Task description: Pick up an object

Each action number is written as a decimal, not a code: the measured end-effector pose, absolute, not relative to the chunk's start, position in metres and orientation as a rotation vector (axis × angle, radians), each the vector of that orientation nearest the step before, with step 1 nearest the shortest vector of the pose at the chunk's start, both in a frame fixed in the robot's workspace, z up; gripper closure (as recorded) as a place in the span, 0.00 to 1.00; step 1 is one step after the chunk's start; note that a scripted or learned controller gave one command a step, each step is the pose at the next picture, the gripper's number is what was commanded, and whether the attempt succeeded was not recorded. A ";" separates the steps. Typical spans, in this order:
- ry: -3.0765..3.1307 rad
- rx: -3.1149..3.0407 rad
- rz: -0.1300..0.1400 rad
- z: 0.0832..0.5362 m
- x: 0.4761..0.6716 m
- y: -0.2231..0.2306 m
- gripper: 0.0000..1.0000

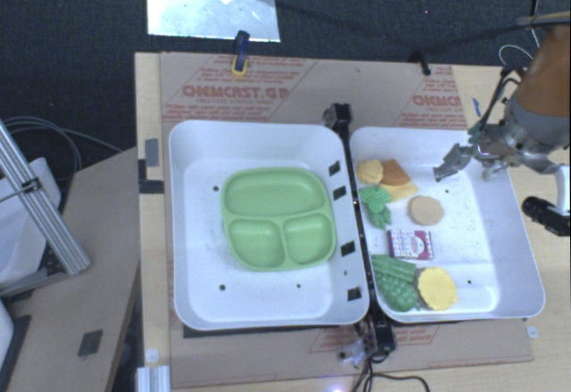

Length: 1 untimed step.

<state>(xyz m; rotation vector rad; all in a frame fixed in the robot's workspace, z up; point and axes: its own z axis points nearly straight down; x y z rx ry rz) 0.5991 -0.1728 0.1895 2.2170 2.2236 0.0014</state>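
My tabletop (268,78) carries two shallow white bins side by side. The left bin (192,203) holds a green divided tray (278,219), lying flat near its middle with three compartments. The right bin (508,256) holds the small things I could pick from, all gathered on its left half. My arm (546,95) reaches in over the far right corner of that bin, and my tool (451,165) hangs above the bin's upper part, just right of the food pieces and apart from them; I cannot tell whether its fingers are apart or together, and nothing shows between them.

Along the bin's near edge lie a green pod-like piece (395,281) and a yellow ridged round (437,288), touching. Above them sits a small red and white packet (411,245). Further up are a leafy green piece (376,204), a tan disc (426,210), an orange-yellow wedge (397,178) and a small yellow lump (369,171) beside it.
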 end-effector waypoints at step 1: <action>2.223 2.210 0.014 0.085 0.644 -0.146 0.00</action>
